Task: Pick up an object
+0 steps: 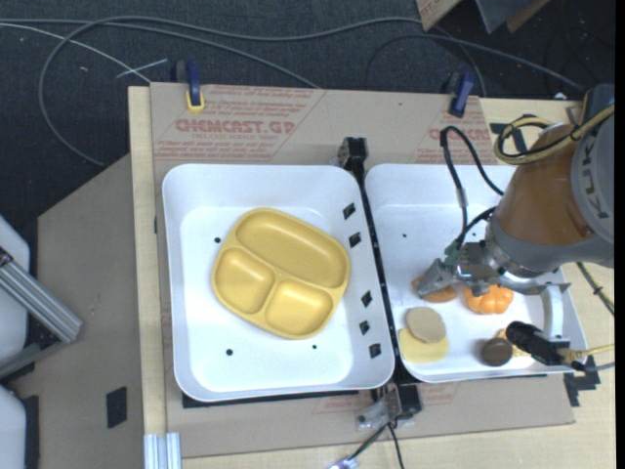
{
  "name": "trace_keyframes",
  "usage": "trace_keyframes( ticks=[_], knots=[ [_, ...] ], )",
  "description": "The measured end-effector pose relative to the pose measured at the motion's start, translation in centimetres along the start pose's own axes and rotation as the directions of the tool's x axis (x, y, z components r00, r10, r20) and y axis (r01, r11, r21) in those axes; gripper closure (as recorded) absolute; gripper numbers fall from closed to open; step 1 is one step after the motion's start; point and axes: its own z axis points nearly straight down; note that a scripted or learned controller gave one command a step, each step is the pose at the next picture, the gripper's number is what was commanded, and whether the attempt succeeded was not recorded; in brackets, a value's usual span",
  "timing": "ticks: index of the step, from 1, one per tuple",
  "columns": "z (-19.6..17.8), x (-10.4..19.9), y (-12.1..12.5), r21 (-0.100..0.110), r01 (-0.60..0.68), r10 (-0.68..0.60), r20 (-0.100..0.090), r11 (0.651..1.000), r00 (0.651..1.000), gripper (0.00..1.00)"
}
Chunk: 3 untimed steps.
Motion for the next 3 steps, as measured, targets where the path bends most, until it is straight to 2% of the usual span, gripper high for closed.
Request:
trace_keyframes(
  ticks=[1, 2, 3],
  knots=[
    [3.4, 0.1, 0.0, -0.001, -0.001, 0.001, 0.0, 1.0, 1.0, 0.0],
    [2.2, 0.1, 0.1, -0.005, -0.001, 0.001, 0.0, 1.0, 1.0, 1.0],
    [-2.5, 0.1, 1.0, -0.01, 0.001, -0.001, 0.003, 1.0, 1.0, 1.0]
  ],
)
